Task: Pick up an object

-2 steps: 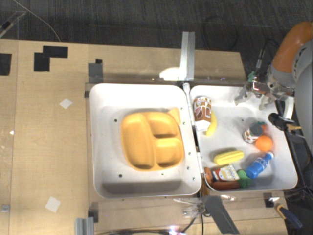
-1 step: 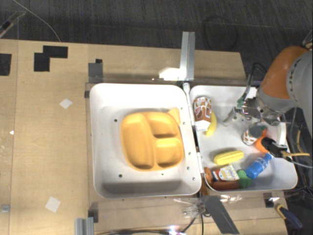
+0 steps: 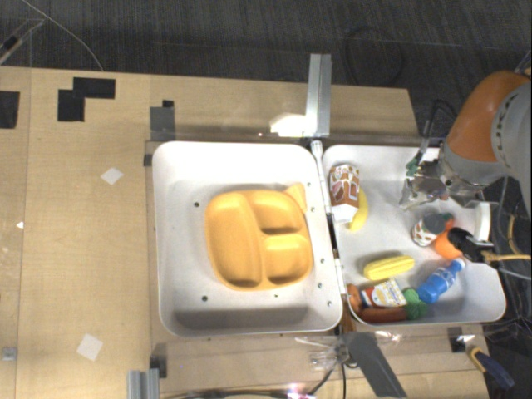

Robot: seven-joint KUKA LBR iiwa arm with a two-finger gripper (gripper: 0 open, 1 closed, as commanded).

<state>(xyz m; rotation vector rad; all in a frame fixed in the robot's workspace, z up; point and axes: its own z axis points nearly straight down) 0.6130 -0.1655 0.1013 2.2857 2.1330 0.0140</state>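
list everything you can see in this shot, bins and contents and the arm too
bench: 1, light wood, under both bins
left bin: 1, white, view's left
compartment tray: 1, yellow, middle of left bin
right bin: 1, white, view's right
can: 1, brown and white, right bin's upper left
banana: 1, yellow, beside the can
corn-like piece: 1, yellow, centre of right bin
bottle: 1, blue, lower right
packet: 1, red and white, bottom edge
orange item: 1, orange, right side
arm: 1, grey with orange band, from right
gripper: 1, over right bin's upper part
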